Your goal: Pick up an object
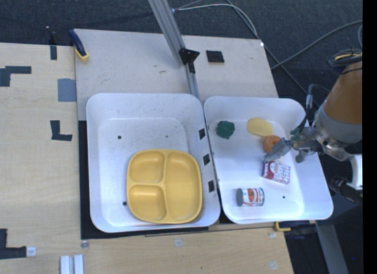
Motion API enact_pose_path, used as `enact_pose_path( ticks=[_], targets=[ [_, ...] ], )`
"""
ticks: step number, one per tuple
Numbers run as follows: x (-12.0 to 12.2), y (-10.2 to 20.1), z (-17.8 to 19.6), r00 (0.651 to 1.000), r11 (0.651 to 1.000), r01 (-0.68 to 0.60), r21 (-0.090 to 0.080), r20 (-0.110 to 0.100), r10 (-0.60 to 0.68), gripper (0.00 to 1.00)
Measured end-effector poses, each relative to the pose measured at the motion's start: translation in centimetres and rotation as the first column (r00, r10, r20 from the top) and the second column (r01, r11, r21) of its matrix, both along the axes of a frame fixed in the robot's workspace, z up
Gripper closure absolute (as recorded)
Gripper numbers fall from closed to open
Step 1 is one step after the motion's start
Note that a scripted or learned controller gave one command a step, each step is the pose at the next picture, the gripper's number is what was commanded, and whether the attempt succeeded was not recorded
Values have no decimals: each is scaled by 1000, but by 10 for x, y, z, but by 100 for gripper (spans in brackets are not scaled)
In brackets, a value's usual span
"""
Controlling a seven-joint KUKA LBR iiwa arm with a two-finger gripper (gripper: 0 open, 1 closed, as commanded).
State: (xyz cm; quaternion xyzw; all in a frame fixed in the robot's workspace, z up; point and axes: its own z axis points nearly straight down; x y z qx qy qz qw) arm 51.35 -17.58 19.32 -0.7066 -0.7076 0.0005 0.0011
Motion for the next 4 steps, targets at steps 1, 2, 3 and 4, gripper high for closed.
enact_pose_path(
  ticks=[1,2,3,4],
  targets=[
    [9,-1,-52,1000,1000,0,-1,-3,0,0],
    [10,-4,-101,1000,1000,3,-9,8,-3,0],
    [13,-3,-87,1000,1000,1,-7,13,-1,100],
    [8,-10,-40,1000,1000,1,-1,3,-1,100]
  ],
)
